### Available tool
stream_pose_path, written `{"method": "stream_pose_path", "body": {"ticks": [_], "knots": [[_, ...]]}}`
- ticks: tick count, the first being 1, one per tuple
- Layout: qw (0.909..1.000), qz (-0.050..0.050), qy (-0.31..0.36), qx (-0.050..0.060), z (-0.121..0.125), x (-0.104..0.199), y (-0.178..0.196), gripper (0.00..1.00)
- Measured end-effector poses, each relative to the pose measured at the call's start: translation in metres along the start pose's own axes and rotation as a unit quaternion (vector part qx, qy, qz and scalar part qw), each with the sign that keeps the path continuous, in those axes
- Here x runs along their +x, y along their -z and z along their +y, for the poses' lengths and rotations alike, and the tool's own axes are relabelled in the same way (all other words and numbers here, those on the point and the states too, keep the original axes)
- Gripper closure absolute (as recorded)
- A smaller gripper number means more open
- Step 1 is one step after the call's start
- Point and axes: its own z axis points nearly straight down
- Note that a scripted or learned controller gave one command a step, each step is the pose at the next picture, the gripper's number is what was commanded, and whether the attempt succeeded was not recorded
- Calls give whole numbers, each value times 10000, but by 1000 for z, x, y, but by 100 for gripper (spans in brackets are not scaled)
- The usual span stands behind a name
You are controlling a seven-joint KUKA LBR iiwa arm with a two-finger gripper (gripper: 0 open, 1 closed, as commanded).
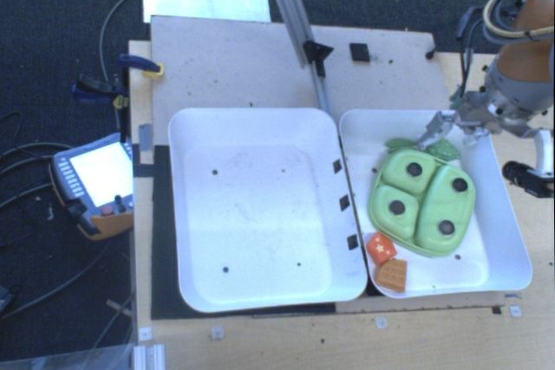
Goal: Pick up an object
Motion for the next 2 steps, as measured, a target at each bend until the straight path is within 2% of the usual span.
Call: {"method": "stream_pose_path", "body": {"ticks": [1, 2], "knots": [[10000, -3, 17, -14, 8, 1, -44, 0], [10000, -20, 13, -80, 6, -1, -67, 0]]}}
